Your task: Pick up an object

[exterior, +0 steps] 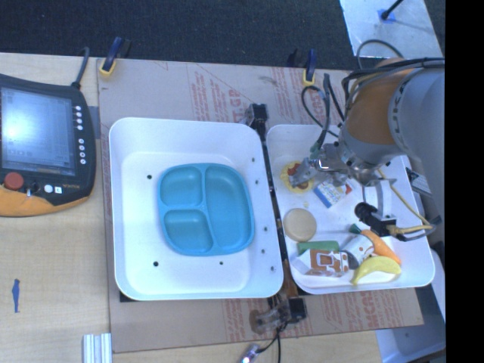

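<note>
I've got the hand (306,171) low in the right bin (423,277), far-left part, right by a small yellow toy (292,175); can't tell how it stands. Looks like the reach/grasp step. Other candidates: round tan disc (300,223) mid-bin, banana (376,270) near-right. Left bin (128,278) has a blue divided plate (204,209). Next I'd need to confirm a catch, then lift straight.

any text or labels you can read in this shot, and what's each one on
Nothing can be read with confidence.
Cardboard sheet under the bins: faint red printing, too blurred to read.
Small carton in the right bin: orange and white graphic, no legible words.
Blue packet near the hand: print too small.
Teach pendant screen: washed out, unreadable.
</note>
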`<state>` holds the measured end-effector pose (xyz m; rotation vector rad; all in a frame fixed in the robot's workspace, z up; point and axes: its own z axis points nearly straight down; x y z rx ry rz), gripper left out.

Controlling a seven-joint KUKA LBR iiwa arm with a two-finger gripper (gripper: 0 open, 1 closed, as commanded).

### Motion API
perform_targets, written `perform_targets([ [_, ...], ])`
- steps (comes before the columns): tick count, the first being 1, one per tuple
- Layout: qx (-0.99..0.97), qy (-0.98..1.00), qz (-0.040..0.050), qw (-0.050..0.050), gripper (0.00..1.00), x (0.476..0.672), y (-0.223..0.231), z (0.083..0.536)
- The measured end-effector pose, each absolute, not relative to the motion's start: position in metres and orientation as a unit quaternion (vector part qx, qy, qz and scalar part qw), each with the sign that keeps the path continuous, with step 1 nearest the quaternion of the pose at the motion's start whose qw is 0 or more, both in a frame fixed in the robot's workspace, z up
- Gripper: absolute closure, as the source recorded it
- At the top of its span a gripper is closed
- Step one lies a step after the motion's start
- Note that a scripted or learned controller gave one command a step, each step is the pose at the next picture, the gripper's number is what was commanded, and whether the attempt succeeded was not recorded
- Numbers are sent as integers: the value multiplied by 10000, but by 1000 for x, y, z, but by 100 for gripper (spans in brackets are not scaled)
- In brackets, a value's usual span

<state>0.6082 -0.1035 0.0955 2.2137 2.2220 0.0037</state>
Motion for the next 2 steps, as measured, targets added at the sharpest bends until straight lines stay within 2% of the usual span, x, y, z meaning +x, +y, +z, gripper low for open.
perform_targets([
  [1,7052,7090,5,34,0,540,-105,95],
  [2,7059,7083,19,35,0,611,-105,96],
])
